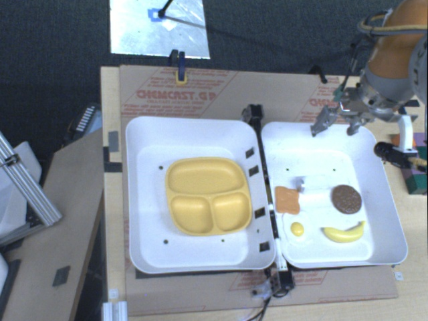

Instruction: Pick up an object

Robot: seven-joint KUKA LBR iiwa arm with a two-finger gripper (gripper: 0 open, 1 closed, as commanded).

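My gripper [336,124] hangs over the far edge of the right bin [381,179], its two fingers spread apart with nothing between them. Well in front of it, on the bin floor, lie an orange toast-like slab [287,200], a brown round patty [346,199], a yellow banana [344,233] and a small yellow ball [297,229]. A small grey piece [299,183] rests just behind the orange slab.
The left bin [144,172] holds a yellow three-compartment tray [206,196]. A black divider with clips [259,172] runs between the bins. The arm's grey and orange wrist [394,52] stands over the right bin's far right corner.
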